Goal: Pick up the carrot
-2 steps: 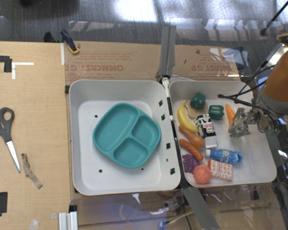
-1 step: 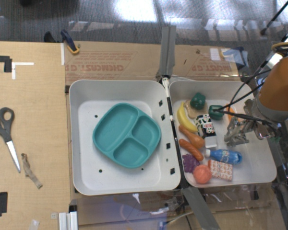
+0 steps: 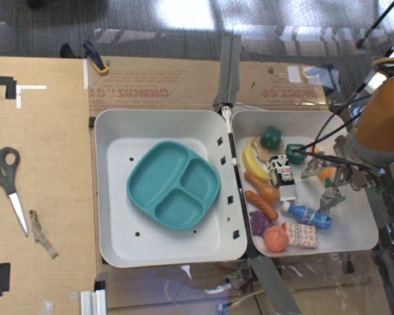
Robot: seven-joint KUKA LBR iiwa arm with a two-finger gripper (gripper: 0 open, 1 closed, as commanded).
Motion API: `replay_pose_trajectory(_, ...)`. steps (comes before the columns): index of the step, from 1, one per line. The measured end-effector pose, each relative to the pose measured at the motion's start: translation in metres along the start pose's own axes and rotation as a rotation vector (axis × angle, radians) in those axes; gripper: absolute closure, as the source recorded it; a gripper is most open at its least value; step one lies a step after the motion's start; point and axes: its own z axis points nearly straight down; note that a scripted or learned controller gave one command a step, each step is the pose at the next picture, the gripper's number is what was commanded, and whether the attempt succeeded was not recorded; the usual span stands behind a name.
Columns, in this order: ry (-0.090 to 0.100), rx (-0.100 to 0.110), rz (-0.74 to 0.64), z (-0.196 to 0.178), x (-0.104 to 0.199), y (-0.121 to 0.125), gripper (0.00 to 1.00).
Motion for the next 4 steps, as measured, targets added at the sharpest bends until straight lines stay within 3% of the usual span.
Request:
replay_pose_trajectory(1,-0.004,0.001,-0.003,-0.010,-0.002,0.001,1.00)
replay_pose_trajectory(2,-0.004,0.001,-0.003,-0.010,-0.002,0.001,0.00)
replay_pose_trajectory(3,-0.003,0.000,0.036,-0.001,-0.086,-0.031,0.00)
replay_pose_trajectory(4,-0.010,0.004,0.035,-0.012,-0.088,-0.031,1.00)
